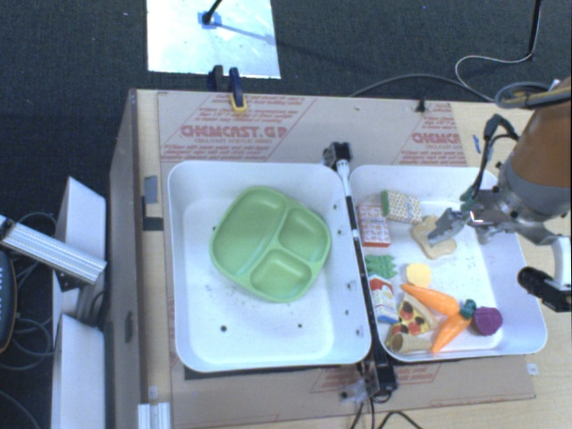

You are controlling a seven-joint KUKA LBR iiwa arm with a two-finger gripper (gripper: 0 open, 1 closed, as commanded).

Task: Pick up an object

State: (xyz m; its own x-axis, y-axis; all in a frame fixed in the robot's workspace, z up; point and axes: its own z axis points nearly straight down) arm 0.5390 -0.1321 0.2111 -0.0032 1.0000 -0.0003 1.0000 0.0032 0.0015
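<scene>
**One tray, two carrots, a crowded right bin**

The gripper [444, 229] is hovering over a tan biscuit-shaped toy [431, 239] in the right bin [518, 280]; whether it is open or closed, I cannot tell. Two carrots [432, 299] are lying nearby beside one purple toy [485, 320]. One green divided tray [271, 242] is sitting in the left bin [192, 266]. Dark carpet [63, 61] is surrounding the bench.

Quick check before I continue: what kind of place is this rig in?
Probably a robotics lab bench for pick tests: two white bins on a board, toy food such as a carrot, a green divided plate, loose cables, dark carpet.
</scene>
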